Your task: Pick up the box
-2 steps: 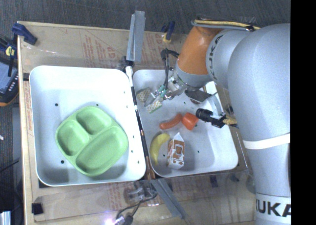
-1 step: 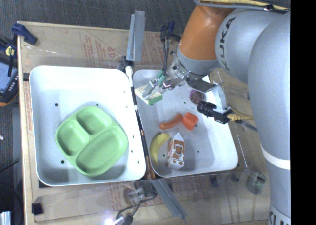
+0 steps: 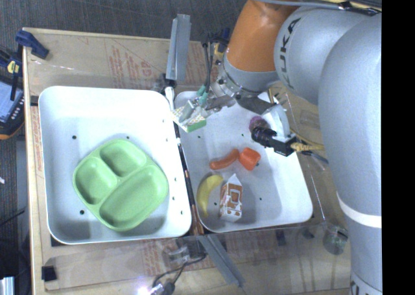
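Note:
A small white and green box [image 3: 192, 119] is at the far left corner of the right bin [image 3: 295, 187], over its rim by the divide between the two bins. My gripper [image 3: 203, 103] is directly above and to the right of this box, touching or almost touching its top. The arm's orange band [image 3: 259, 31] and grey wrist hang over the far edge of that bin. A brown and white carton [image 3: 231, 200] stands near the bin's front edge.
The right bin also holds a carrot [image 3: 224, 160], an orange piece [image 3: 249, 157], a banana [image 3: 207, 194] and a purple item [image 3: 257, 122]. A black part [image 3: 272, 139] sticks out from the wrist. A green divided plate [image 3: 120, 184] lies in the left bin [image 3: 61, 109].

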Motion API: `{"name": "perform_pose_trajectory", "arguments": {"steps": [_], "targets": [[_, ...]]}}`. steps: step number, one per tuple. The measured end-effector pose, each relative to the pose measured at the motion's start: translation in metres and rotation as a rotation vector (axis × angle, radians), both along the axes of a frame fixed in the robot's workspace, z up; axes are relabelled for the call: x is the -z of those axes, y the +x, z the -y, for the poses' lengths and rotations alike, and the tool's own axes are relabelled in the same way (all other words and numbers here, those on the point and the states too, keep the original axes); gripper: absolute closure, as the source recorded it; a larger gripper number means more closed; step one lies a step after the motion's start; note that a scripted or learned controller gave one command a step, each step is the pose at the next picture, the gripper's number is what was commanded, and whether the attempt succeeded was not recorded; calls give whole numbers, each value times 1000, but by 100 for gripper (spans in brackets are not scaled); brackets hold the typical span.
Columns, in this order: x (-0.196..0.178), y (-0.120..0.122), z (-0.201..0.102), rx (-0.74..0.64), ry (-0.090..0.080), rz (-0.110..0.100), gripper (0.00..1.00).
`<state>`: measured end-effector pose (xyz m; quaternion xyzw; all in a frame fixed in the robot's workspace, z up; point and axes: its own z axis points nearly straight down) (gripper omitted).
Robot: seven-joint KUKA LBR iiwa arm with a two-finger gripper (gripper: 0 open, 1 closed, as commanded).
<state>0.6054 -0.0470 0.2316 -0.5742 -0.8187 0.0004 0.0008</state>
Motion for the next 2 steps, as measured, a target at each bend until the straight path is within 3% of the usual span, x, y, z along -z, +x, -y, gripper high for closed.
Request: {"name": "perform_pose_trajectory", "arguments": {"steps": [1, 2], "targets": [[12, 41, 30, -210, -1, 2, 100], [18, 52, -7, -165, -1, 4, 100]]}}
